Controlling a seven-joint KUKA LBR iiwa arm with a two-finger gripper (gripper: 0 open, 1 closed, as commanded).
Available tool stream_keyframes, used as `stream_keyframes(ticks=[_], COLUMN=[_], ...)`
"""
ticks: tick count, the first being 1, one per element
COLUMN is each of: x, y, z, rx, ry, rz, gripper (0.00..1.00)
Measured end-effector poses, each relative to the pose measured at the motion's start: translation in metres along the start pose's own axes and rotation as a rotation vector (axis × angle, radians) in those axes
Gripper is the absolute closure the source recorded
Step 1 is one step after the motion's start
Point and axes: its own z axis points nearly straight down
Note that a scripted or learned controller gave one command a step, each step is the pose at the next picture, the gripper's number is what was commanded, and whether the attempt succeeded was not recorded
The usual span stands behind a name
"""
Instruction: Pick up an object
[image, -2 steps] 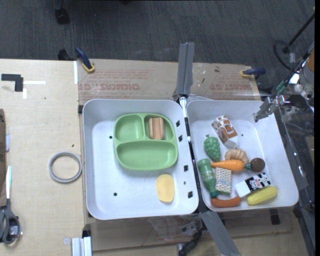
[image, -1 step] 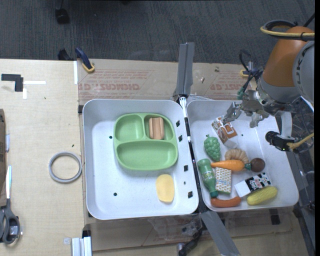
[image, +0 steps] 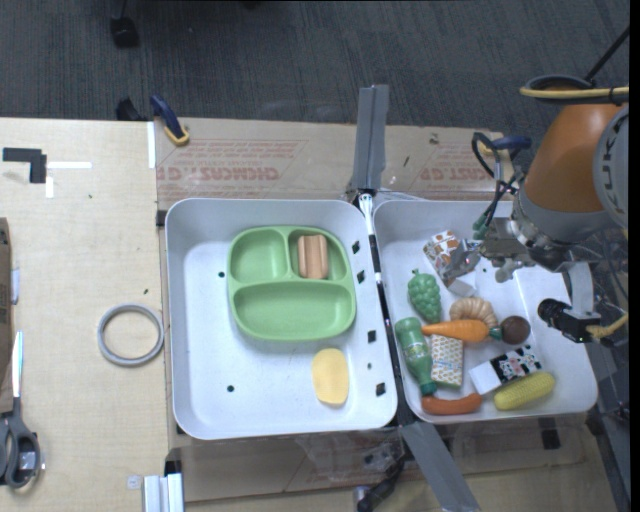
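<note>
My gripper (image: 462, 264) hangs low over the upper part of the right bin (image: 392, 300), reaching in from the right. It is right beside a small white and orange packet (image: 440, 244) and just above a bunch of green grapes (image: 424, 294). Below it lie a croissant (image: 474, 310), an orange carrot (image: 458, 329), a brown ball (image: 514, 328), a green bottle (image: 412, 347), a cracker box (image: 447, 361), a red sausage (image: 451, 404), a yellow corn cob (image: 523, 391) and a black and white card (image: 517, 362). I see nothing held.
The left bin (image: 190, 330) holds a green divided plate (image: 291, 301) with a hot dog (image: 312, 256) in its top right compartment, and a yellow piece (image: 330, 376) below it. A grey ring (image: 130, 333) and scissors (image: 18, 445) lie on the bench at left.
</note>
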Motion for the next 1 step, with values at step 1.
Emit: stream_keyframes(ticks=[1], x=[0.0085], y=[0.0640], z=[0.0738], rx=[-0.003], ry=[-0.002], rz=[-0.151], gripper=[0.00])
